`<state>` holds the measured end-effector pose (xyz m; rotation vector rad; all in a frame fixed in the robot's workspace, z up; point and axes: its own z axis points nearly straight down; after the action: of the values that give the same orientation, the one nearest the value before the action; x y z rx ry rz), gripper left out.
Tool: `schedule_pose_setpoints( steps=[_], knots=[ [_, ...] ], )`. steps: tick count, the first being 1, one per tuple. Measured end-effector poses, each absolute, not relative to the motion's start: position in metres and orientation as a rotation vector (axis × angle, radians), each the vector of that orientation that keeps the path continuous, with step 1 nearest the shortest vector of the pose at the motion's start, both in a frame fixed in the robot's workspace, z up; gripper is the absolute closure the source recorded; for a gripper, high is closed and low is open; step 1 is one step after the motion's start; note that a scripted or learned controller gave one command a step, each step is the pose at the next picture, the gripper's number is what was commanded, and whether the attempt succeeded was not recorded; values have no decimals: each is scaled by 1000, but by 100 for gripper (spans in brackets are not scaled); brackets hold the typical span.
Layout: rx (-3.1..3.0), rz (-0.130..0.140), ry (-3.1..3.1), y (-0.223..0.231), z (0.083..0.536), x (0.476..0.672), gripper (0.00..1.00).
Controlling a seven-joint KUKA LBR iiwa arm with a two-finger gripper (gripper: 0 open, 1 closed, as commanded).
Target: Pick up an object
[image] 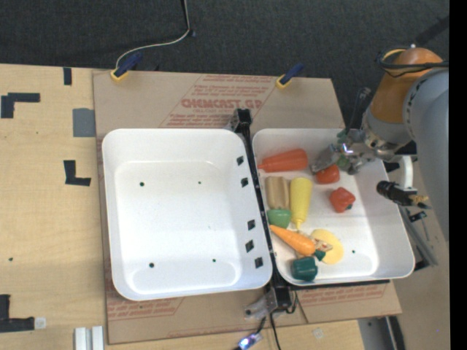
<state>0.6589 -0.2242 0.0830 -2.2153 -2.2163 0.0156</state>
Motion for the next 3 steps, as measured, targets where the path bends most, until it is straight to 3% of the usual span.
schedule_pose_setpoints(
  steps=[1,3],
  knots=[
    [-2219,6,-2224,-223,84,655,0],
    [-2211,23,-2209,-225,82,664,0]
  ],
)
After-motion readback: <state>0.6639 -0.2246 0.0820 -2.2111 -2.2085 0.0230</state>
